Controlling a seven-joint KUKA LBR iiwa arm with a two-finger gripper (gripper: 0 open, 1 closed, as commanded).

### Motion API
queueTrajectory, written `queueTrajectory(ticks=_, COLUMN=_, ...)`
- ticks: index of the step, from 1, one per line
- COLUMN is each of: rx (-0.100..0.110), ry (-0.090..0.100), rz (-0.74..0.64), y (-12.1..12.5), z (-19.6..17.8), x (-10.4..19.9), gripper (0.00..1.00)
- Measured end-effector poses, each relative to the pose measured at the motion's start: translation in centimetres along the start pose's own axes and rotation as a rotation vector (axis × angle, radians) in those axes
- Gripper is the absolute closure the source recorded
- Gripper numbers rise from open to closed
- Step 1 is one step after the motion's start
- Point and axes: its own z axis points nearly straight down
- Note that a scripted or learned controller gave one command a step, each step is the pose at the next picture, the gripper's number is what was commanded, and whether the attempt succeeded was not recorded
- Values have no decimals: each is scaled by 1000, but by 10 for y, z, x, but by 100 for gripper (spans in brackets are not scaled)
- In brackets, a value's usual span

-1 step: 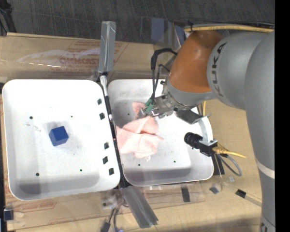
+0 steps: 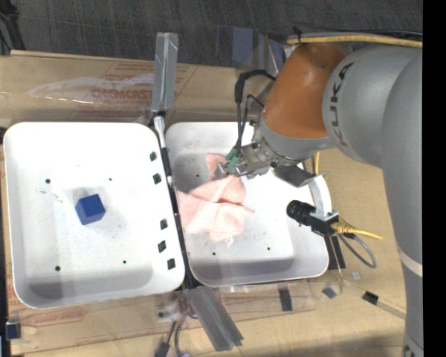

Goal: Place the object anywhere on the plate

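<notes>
A crumpled pink cloth (image 2: 217, 205) lies in the right bin (image 2: 282, 255), left of its middle. My gripper (image 2: 236, 167) is down at the cloth's upper edge, below the arm's orange band and wrist, which cover much of the bin's far side. The cloth's top corner rises toward the gripper tip and seems to touch it. A blue cube (image 2: 91, 208) sits alone in the left bin (image 2: 30, 162), left of centre, far from the gripper.
A metal divider with black clips (image 2: 166, 199) runs between the two bins. A black connector with a yellow cable (image 2: 312, 218) hangs over the right bin's right rim. The bins rest on a cardboard sheet (image 2: 74, 88).
</notes>
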Motion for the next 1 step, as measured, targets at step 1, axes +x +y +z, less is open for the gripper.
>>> queueTrajectory(ticks=1, rx=-1, ry=-1, rz=-406, y=40, z=-7, x=29, gripper=100)
